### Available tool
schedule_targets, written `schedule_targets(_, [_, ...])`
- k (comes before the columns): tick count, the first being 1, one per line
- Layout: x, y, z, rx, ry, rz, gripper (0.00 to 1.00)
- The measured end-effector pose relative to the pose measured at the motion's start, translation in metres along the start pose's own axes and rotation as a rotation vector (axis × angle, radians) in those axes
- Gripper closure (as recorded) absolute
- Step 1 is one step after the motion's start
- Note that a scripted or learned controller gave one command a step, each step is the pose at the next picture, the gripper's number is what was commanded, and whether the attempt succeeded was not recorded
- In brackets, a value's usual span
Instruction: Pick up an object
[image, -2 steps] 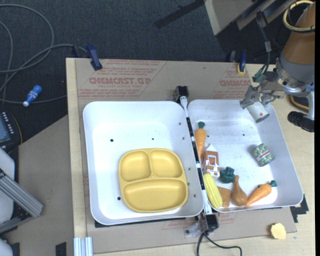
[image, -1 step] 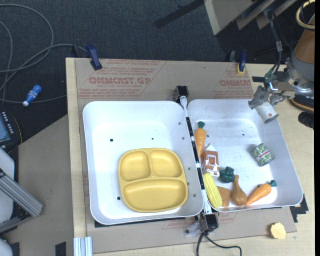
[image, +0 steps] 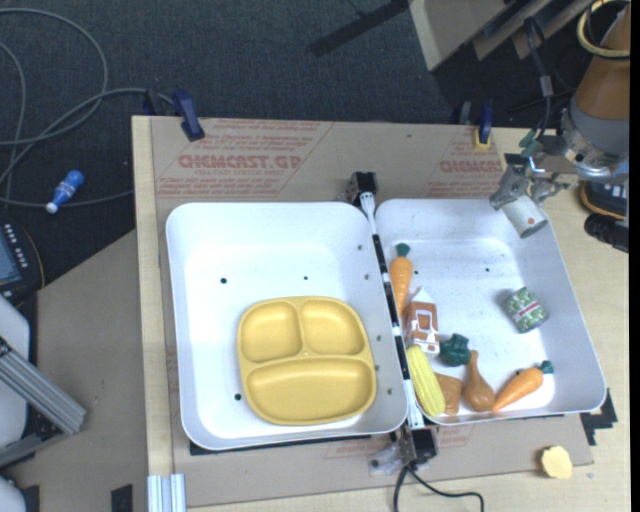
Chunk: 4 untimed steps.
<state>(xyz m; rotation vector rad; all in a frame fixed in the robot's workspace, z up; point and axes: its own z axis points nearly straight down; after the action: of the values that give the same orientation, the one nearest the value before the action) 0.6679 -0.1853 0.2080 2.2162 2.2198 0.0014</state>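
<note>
Overhead, gripper (image: 523, 205) is hovering at right bin (image: 560, 290) far rim, grip state unclear; green block (image: 524, 309), carrots (image: 520, 385) and corn (image: 424, 378) are lying nearer.

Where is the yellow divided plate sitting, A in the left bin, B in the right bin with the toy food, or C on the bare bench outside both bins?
A: the yellow divided plate lies inside the left bin, apart from the carrots and corn in the right bin.
</note>
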Motion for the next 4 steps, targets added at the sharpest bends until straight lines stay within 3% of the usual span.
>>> schedule_targets(1, [0.022,-0.001,0.011,0.006,0.003,-0.001,1.0])
schedule_targets(2, [0.001,-0.046,0.002,0.008,0.003,0.005,1.0])
schedule_targets(3, [0.0,-0.009,0.003,-0.002,0.0,-0.001,1.0])
schedule_targets(4, [0.003,-0.022,-0.013,0.004,0.003,0.002,1.0])
